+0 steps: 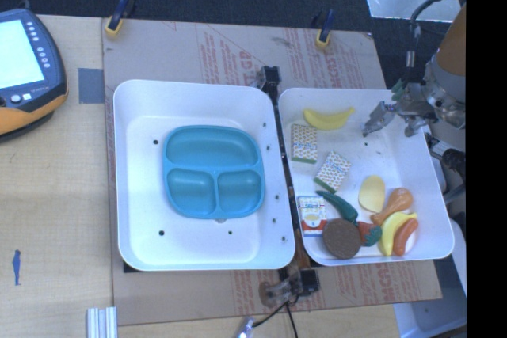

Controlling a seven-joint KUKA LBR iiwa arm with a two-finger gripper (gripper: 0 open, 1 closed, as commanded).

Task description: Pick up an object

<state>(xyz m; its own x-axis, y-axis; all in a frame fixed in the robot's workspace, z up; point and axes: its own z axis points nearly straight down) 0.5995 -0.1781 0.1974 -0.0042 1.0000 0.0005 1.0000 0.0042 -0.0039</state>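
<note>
Along the near edge of the right bin [444, 206] lie a brown disc [341, 238], a small carton [312, 214], a green pepper [339, 204] and a cluster of orange and yellow toy foods [394, 225]. Farther back sit two patterned packets [304, 142], then a banana [327, 118] near the far edge. The gripper [392, 123] hovers over the far right corner, its fingers apparently spread and holding nothing; the banana lies well to their left. The left bin [127, 170] carries a blue divided tray [213, 170].

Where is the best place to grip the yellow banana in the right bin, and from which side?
Probably from above, at the middle of the banana. It lies flat and apart from the other items, curving across the bin, so the fingers should close across its narrow width.
</note>
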